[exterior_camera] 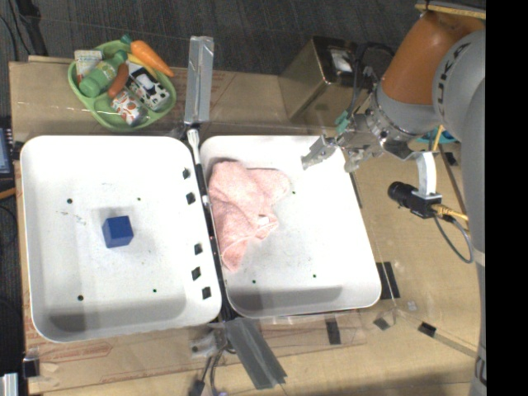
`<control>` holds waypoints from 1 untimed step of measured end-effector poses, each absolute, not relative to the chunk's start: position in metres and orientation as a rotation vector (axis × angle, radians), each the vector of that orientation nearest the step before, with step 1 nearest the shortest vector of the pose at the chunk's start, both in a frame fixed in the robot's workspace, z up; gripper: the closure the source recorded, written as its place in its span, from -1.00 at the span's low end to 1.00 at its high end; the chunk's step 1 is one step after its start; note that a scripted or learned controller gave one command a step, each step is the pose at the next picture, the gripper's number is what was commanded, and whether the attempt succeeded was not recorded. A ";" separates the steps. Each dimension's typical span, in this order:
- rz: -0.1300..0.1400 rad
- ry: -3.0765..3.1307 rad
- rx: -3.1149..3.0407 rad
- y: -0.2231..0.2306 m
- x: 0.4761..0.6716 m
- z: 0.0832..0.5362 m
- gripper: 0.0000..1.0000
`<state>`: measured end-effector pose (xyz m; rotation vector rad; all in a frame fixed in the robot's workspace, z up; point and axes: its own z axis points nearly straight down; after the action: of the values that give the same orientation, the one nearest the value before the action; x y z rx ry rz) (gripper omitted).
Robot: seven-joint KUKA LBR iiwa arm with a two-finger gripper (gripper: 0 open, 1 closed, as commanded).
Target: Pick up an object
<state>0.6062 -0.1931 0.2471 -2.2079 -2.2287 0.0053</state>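
Note:
A crumpled pink cloth (243, 200) lies in the right bin (330, 254), against its left wall. In the left bin (49, 196) a small blue cube (118, 230) sits on the floor, left of centre. My gripper (332, 158) hangs over the right bin's far right corner, to the right of the cloth and apart from it. Its two fingers are spread open with nothing between them.
A green bowl (86, 97) of toy food, with a carrot on top, stands beyond the left bin. A grey bar (198, 81) runs up from the divide between the bins. A tan box (318, 73) sits behind the right bin, and cables trail at the right.

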 end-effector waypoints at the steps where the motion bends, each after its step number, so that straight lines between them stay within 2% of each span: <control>1: 0.006 -2.282 -2.153 -0.151 0.641 0.128 -1.00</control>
<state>0.6414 -0.1506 0.1282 -2.1526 -2.2823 0.0065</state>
